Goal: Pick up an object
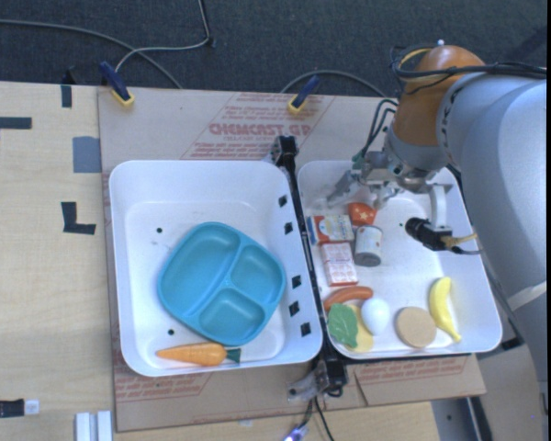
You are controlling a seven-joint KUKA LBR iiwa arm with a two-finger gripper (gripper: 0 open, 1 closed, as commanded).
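Dark carpet lies behind a pale wooden surface [37,274], where a cardboard sheet [211,136] carries two white bins side by side. At the far end of the right bin [477,338] the tool [372,186] hangs low beneath the arm's orange band [432,99]; whether it is open or closed cannot be told, and nothing can be seen gripped in it. Just below the tool sit a small red-orange object [362,214] and a grey can [368,245], with two printed packets [335,246] beside them. Farther toward the near rim lie a sausage [349,295], a green vegetable [342,322], a white egg [376,315], a round biscuit [415,327] and a banana [444,308]. Well to the tool's left, the left bin [138,191] holds a blue divided plate [222,283] and a carrot [191,355].
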